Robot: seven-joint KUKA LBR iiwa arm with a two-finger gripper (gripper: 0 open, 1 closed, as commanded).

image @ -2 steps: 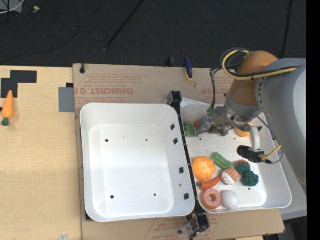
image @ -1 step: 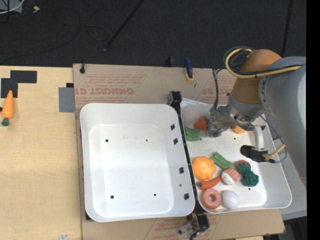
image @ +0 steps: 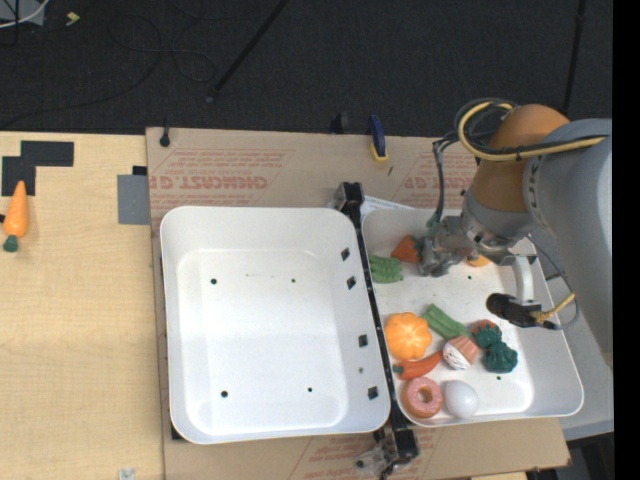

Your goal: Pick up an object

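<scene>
Toys are lying crowded in the right bin (image: 548, 370), and you are looking at the reach step of the pick, with nothing lifted yet. Nearest you, a pink doughnut (image: 423, 398) and a white egg (image: 461, 400) are sitting just beside each other against the front wall. Behind them a red chilli (image: 421, 366), an orange fruit (image: 408, 336), a green pod (image: 442, 321) and a dark green broccoli (image: 496, 349) are clustering close together.

Farther back, the gripper (image: 436, 259) is hanging low over the bin's far part, between a green leafy piece (image: 385, 268) and a red-orange piece (image: 405, 249), both just beside it. You are not getting a clear enough look to tell whether it is parted or closed, and nothing is showing in its hold. In my judgement the red-orange piece is the likeliest target; the next move is calling for centring over it, closing firmly, then rising straight.

The left bin (image: 260, 318) is lying alongside, touching the right one. Both are resting on a cardboard sheet (image: 250, 171) over the pale wooden surface (image: 70, 348), where a toy carrot (image: 14, 215) is lying well apart. Beyond, dark floor (image: 300, 48) with loose cables is stretching away.
</scene>
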